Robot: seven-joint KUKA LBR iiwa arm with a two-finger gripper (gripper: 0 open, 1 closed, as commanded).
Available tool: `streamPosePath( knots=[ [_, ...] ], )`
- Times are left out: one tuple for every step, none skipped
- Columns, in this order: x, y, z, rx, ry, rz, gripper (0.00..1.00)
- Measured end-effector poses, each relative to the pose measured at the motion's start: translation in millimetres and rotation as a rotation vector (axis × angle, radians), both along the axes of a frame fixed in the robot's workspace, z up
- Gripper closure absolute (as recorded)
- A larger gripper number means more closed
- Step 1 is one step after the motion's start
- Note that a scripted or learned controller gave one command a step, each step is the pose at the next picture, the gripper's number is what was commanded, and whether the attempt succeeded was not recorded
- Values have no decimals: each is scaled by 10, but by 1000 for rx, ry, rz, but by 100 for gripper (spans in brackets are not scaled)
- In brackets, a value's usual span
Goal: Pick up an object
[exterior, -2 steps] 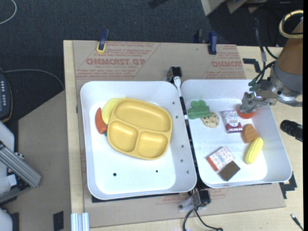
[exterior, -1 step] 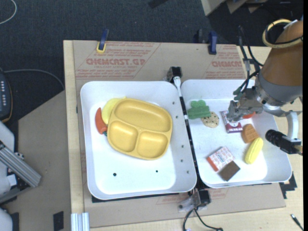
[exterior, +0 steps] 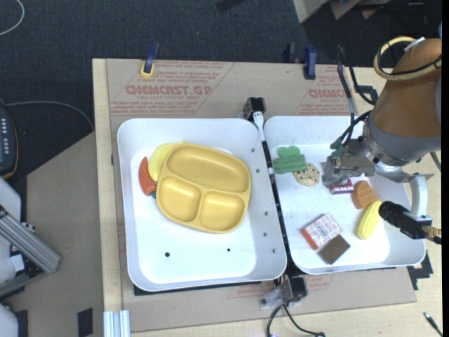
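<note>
1. Your bench carries two white bins; the left bin holds a yellow divided plate.
2. Your gripper hangs low in the right bin, its grip unreadable.
3. Just beside it lie a cookie and an orange piece.

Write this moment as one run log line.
gripper: low in right bin, above a small dark item | near: cookie, green toy | left bin: yellow tray
</note>
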State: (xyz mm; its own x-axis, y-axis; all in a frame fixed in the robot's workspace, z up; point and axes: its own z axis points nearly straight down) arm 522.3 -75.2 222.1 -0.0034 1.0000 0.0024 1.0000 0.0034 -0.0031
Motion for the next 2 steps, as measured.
streamPosePath(
  knots=[
    [78,-35,128,-3,-6,-3,100],
    [191,-14,61,-3,-5,-2,100]
  ],
)
